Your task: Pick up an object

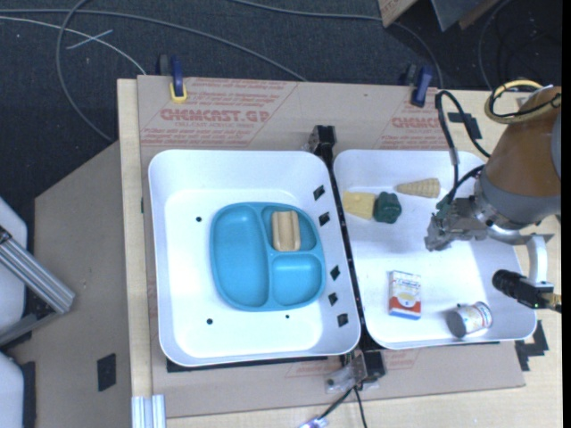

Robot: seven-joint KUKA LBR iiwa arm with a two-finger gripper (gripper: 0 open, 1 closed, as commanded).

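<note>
A: Right bin (508,266) contents?
B: Cone (419,187), yellow wedge (359,204), green piece (387,208), small carton (405,293), can (469,318).
A: Gripper (441,236)?
B: Low over right bin, beside cone; jaws' state cannot be told.

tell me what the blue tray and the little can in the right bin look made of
The blue three-compartment tray looks like moulded plastic: one even colour, soft sheen, rounded dividers. The small silver can lying on its side looks like metal, judging by its bright grey glint, though shiny plastic is possible.
</note>
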